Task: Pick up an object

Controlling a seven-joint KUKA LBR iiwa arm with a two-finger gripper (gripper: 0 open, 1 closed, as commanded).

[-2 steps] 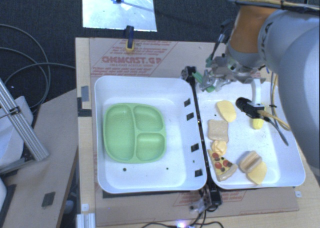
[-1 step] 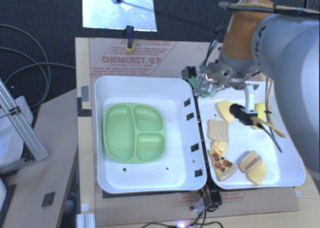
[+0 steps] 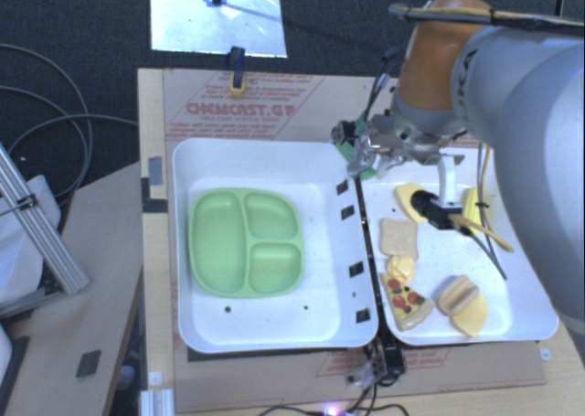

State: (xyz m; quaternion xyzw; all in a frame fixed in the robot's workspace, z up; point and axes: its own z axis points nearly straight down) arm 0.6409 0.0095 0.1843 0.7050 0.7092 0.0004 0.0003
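My gripper (image 3: 363, 154) hangs over the far end of the divider between the two bins, at the right bin's (image 3: 526, 300) back left corner. Toy foods lie in that bin. A yellow banana piece (image 3: 408, 197) is nearest, just right of and below the gripper. Further toward the front are a tan bread slice (image 3: 398, 237), a small yellow piece (image 3: 399, 268) and a pizza slice (image 3: 408, 301). A hot dog bun (image 3: 457, 293) and a cheese wedge (image 3: 472, 317) rest at the front right. Nothing visible is held.
The left bin (image 3: 329, 314) holds a green divided plate (image 3: 245, 242). A yellow strip-like item (image 3: 477, 211) lies near the right bin's middle, under the arm. The big grey arm (image 3: 521, 112) covers the right bin's far right part.
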